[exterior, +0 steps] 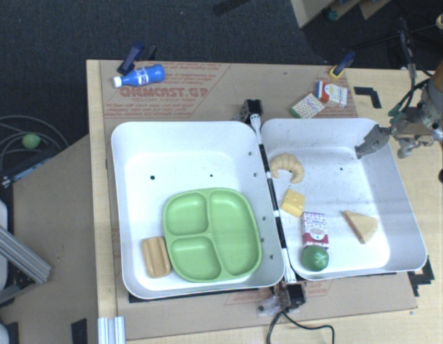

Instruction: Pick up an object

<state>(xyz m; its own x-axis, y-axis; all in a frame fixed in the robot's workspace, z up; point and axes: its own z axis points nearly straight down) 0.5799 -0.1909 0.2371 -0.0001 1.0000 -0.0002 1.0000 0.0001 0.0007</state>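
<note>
End effector [385,140] noted at right bin [408,213] rim, nothing held, finger state indeterminate; croissant [287,165], cheese wedge [361,226] etc. untouched, pick pending.

Red stencilled lettering [164,90] is printed on the table [99,192] just behind the left bin [128,192]; it is faded and cannot be read with certainty. The small red-and-white packet [315,228] in the right bin [401,213] and the cartons [320,100] behind that bin carry printing too small to read.
</note>
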